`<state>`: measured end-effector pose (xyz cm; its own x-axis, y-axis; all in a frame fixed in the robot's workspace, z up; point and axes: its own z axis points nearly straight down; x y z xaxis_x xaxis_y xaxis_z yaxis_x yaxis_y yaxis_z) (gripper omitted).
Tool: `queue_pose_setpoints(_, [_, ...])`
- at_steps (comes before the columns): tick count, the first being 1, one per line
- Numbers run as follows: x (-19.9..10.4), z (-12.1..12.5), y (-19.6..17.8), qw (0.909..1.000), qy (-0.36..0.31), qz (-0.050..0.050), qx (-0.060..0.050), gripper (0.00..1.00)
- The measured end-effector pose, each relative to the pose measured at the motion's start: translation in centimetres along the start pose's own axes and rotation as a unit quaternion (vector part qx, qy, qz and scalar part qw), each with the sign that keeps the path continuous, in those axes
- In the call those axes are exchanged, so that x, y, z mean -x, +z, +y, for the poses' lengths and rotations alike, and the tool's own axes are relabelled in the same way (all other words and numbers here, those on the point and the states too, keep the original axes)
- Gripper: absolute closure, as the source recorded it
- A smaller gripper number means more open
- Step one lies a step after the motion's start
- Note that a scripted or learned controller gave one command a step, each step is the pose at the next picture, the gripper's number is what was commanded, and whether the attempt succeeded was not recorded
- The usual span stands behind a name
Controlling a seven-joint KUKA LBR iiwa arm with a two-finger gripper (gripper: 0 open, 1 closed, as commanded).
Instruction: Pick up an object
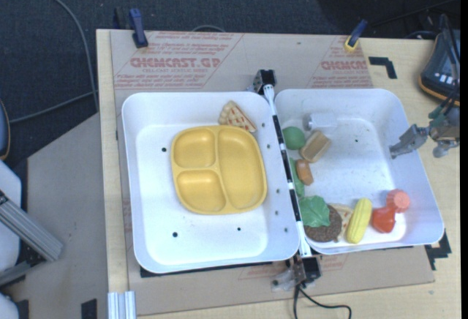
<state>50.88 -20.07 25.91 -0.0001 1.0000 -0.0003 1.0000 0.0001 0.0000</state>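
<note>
- Worktop point(183, 54): two white bins side by side, toy food crowding the right bin's point(380, 109) near edge.
- Hand point(406, 142) over its right edge, carrying nothing; finger spread unclear.

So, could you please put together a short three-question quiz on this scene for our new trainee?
1. True or false: the yellow divided plate lies in the left bin.
2. Which item lies nearest the right bin's front edge? A) corn cob B) green ball C) waffle piece
3. Fill in: the end effector is over the right bin's ____ side (left/right).

Key: 1. True. 2. A. 3. right.
</note>
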Motion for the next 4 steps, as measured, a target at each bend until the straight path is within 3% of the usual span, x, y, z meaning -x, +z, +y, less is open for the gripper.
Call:
queue_pose_setpoints(1, [-4.7, 8.6, 9.7, 1.0000, 0.000, 0.000, 0.000, 0.00])
queue_pose_setpoints(2, [-10.7, 9.9, 17.1, 1.0000, 0.000, 0.000, 0.003, 0.00])
queue_pose_setpoints(4, [-10.6, 2.4, 17.5, 1.0000, 0.001, 0.001, -0.001, 0.00])
